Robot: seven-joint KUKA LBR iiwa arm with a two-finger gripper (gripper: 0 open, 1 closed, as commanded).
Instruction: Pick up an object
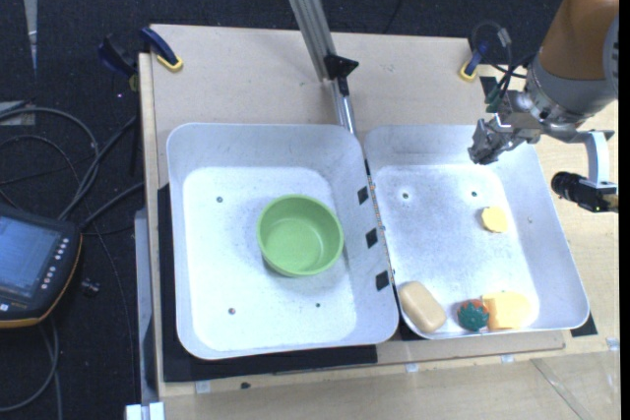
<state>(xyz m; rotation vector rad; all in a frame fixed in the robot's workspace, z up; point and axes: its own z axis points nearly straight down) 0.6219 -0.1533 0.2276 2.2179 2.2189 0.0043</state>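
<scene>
The arm (581, 25) is reaching in from the right, its orange band sitting above the grey wrist and angling down and leftward; the dark pincer (484, 149) is hanging at the end, pointing down-left, with nothing visible between its tips

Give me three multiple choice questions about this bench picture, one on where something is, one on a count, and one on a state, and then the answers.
1. Where is the green bowl?
A. In the left bin
B. In the right bin
C. On the bare bench

2. How many loose things lie in the right bin?
A. One
B. Four
C. Seven

3. How does the green bowl stand?
A. Upside down
B. On its side
C. Upright, mouth up

Answers:
1 A, it sits about mid-floor of the left bin.
2 B, a small yellow piece, a tan oblong block, a teal and red toy and a yellow block.
3 C, its hollow inside faces the camera.
</scene>
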